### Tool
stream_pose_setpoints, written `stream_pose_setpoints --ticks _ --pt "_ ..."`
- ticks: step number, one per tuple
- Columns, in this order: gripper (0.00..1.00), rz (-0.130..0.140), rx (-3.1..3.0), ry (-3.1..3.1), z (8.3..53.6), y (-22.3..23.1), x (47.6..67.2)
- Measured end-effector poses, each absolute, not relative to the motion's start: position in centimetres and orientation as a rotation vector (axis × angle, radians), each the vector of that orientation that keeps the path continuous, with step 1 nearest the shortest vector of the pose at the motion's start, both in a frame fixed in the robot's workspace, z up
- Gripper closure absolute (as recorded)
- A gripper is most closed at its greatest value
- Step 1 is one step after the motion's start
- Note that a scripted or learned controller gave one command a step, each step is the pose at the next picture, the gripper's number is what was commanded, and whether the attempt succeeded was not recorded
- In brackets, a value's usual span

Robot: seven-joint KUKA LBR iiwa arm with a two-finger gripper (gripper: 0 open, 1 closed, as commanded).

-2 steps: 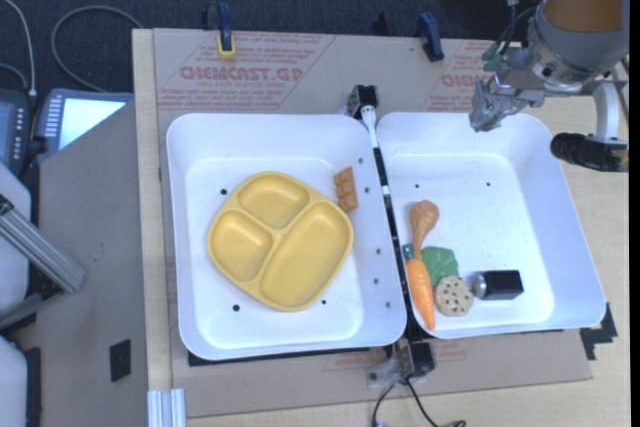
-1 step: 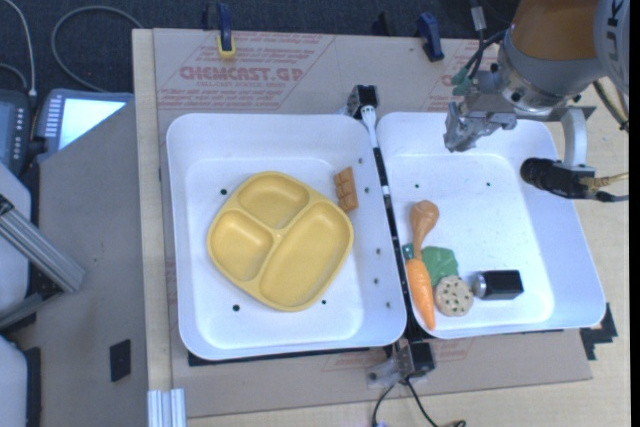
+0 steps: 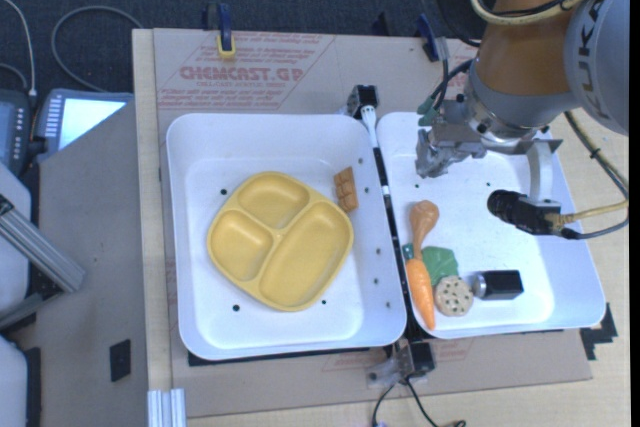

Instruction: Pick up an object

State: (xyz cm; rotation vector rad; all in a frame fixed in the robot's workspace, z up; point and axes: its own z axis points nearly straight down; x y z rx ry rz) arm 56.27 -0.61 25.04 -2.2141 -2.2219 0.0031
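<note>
Glossy plastic yellow tray [image 3: 281,253]; smooth white bins [image 3: 190,215].

Even, bright overhead light — both white bins [image 3: 190,215] read clean with no blown-out glare. Shadows are soft and short, pooling just beneath the gripper [image 3: 432,160] and the yellow tray [image 3: 280,240] to its left. Focus is moderately sharp — edges slightly soft, floor dim.

The arm [image 3: 545,35] enters from the right, its orange band uppermost and the grey wrist section below it. The pincer [image 3: 437,158] points downward and to the left. Nothing is visible between its tips.
</note>
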Motion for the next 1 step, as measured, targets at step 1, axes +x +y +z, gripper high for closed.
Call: stream_pose_setpoints --ticks 1 --pt "1.0 0.004 -2.214 -2.222 23.22 3.94 53.89"
